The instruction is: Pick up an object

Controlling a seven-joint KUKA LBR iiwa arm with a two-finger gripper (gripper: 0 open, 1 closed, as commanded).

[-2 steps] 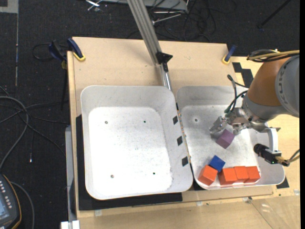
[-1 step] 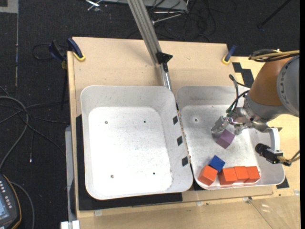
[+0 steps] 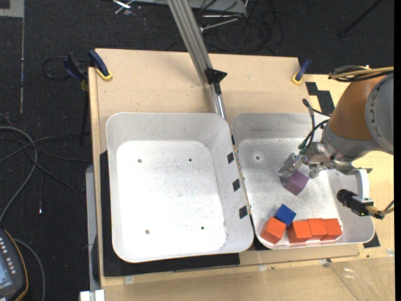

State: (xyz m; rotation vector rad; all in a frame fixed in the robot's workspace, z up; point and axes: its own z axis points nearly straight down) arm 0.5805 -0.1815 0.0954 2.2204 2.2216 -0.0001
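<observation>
Over the right bin (image 3: 263, 125) the pincer (image 3: 294, 169) is lowered onto a purple block (image 3: 296, 182), which lies near the middle of that bin, apart from the other blocks. How far the pincer is opened cannot be told, and no firm hold on the block can be confirmed, since the metal tips are blurred together against its upper edge.

A slip is judged the likeliest failure: the block appears tilted, so it could be pinched on a corner and squeezed out sideways, or merely pushed across the bin floor. A lift begun too soon would leave it behind.

Counted, two white bins are carried by the surface (image 3: 156, 80). One purple block and one blue block (image 3: 285, 214) are seen, with three orange blocks: one (image 3: 272, 229) beside the blue block and two (image 3: 316, 229) set touching along the near wall. The left bin (image 3: 119, 137) carries only dark specks.
</observation>
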